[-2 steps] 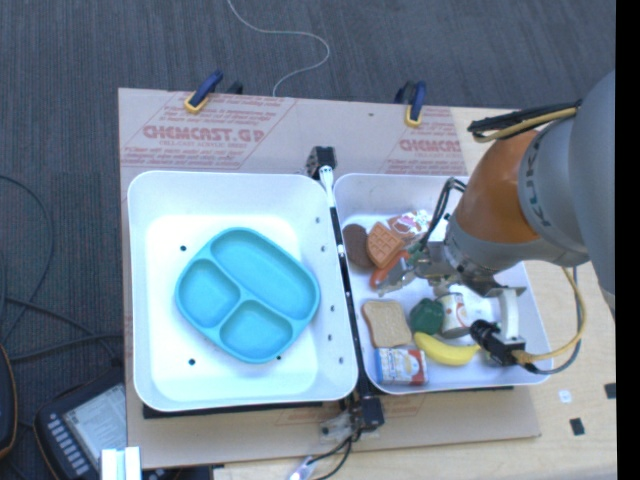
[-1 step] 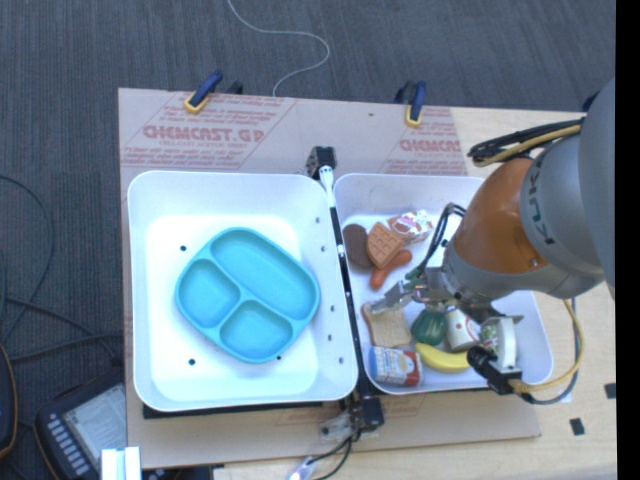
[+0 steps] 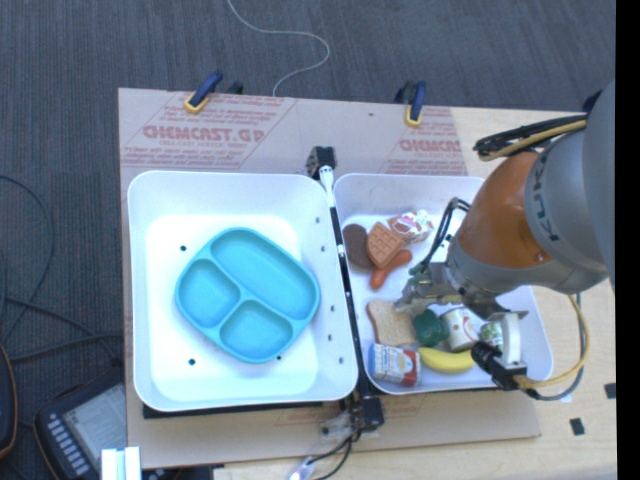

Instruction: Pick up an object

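Hand (image 3: pixel 420 293) sits low in the right bin (image 3: pixel 540 343), among the toy food, metal fingers pointing left toward the bread slice (image 3: pixel 388 320); can't tell how far open it is or if it has hold of anything.

Big to small: surface (image 3: pixel 200 133) is a brown board w/ red print, two clamps at the far edge. Grey arm (image 3: pixel 570 213) w/ orange band comes in from the right, over the right bin. Left bin (image 3: pixel 160 208) holds a blue 3-section plate (image 3: pixel 247 293), approx. centred.

Right bin items: banana (image 3: pixel 447 360) at the near edge, red-white carton (image 3: pixel 394 364) just left of it, bread slice beside the hand, waffle (image 3: pixel 382 245) and carrot (image 3: pixel 388 266) further back, brown piece (image 3: pixel 355 244) touching the waffle's left, pink-white item (image 3: pixel 410 225) at the back, green piece (image 3: pixel 430 326) right under the wrist.
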Tool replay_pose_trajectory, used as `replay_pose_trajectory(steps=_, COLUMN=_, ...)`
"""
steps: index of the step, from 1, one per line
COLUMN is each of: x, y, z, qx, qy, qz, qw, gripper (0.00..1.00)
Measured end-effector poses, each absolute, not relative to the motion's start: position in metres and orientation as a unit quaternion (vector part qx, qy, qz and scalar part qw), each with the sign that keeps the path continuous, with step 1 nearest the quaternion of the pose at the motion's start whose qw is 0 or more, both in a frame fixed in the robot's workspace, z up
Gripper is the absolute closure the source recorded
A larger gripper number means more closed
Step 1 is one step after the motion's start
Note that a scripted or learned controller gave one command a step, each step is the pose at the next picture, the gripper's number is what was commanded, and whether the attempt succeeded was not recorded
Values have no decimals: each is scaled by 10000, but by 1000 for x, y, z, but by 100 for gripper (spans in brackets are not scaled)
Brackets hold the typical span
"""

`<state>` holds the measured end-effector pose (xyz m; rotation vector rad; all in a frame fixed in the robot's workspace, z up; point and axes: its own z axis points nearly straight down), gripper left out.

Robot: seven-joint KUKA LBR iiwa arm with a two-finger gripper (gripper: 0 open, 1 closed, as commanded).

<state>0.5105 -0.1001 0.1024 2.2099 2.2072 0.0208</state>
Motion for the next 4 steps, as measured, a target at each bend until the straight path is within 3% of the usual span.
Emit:
replay_pose_trajectory(steps=1, x=510, y=-100, z=101, qx=7073, qy=7069, qz=58, qw=80, gripper=0)
replay_pose_trajectory(steps=2, x=490, y=-95, z=90, qx=7076, qy=7066, qz=58, qw=98, gripper=0)
replay_pose_trajectory(steps=4, x=490, y=-95, z=90, qx=7076, qy=7065, qz=59, qw=95, gripper=0)
